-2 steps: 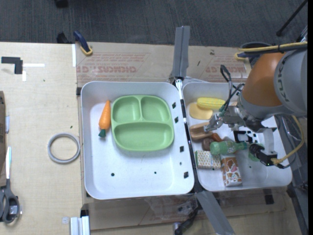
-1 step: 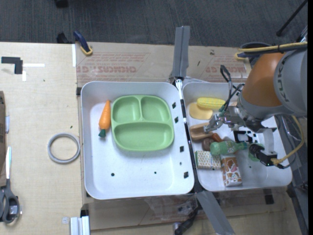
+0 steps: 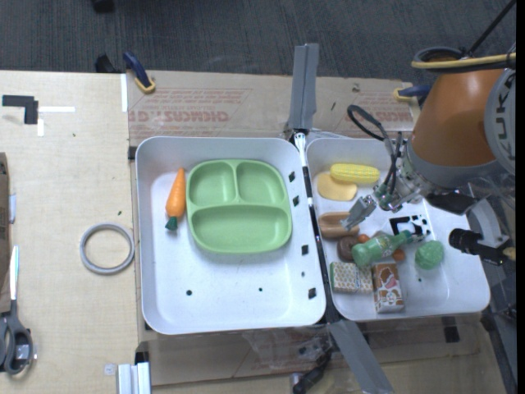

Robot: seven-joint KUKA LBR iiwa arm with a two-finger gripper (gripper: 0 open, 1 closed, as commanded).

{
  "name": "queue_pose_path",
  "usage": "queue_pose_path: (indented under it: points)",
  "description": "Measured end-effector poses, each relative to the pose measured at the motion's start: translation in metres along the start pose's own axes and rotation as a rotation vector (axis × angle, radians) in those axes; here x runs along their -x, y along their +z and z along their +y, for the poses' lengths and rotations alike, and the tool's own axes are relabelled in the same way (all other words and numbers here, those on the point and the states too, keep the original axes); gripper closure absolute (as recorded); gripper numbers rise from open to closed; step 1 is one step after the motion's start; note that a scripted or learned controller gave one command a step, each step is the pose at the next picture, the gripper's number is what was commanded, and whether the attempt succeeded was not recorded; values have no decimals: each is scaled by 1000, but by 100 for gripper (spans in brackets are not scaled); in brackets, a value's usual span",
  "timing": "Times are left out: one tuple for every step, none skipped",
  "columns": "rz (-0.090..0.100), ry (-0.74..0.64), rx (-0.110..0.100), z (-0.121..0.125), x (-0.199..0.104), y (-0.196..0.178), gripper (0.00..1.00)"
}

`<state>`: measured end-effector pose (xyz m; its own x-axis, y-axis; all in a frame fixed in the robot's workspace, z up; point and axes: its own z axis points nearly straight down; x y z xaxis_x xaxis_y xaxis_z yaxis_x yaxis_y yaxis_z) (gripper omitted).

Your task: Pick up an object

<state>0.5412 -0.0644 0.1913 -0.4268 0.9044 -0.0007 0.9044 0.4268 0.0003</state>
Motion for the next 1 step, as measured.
queue_pose_path:
  points:
    - [1,-45,-2,-72,18,63,0]
